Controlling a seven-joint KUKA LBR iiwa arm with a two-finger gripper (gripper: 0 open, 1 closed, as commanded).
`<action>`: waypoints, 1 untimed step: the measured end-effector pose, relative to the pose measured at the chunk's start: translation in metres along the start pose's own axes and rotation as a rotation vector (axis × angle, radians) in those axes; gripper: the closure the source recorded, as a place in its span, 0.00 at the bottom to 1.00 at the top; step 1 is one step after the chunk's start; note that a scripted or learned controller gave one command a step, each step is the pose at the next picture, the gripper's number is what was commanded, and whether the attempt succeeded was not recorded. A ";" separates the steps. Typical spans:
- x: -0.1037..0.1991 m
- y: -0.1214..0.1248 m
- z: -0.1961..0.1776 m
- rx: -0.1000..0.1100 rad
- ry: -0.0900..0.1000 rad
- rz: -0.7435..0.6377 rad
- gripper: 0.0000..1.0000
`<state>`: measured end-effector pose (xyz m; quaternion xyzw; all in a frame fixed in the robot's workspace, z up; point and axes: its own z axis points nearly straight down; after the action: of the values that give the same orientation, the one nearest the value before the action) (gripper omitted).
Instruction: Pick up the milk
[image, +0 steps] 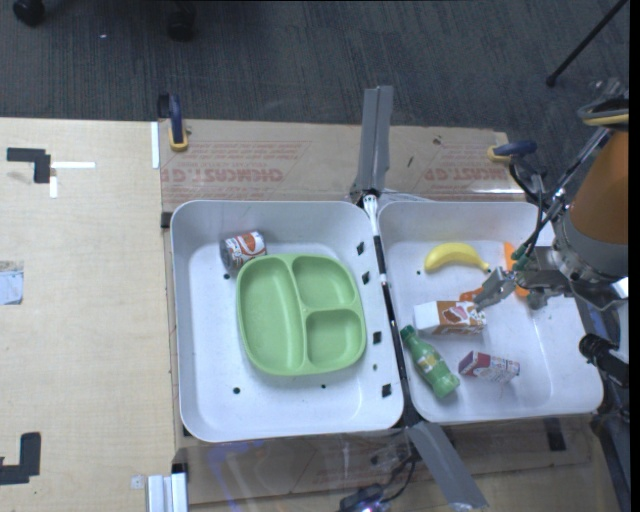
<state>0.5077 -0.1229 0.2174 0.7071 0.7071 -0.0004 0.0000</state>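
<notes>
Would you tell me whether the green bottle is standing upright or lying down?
Lying down: the green bottle rests on its side on the right bin floor, cap toward the divider.

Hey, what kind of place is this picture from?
Probably a robotics lab's pick-and-place bench: two white bins of toy groceries such as a banana, a grey robot arm, and clamped cardboard over carpet.

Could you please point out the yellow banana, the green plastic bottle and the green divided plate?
Yellow banana (456, 257), camera view, middle of its curve.
Green plastic bottle (432, 366), camera view, its body.
Green divided plate (262, 312), camera view, floor of its largest compartment.
</notes>
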 end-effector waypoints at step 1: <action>-0.004 0.031 0.104 -0.016 -0.003 -0.108 0.00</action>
<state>0.5391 -0.1274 0.1130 0.6678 0.7443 0.0045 0.0067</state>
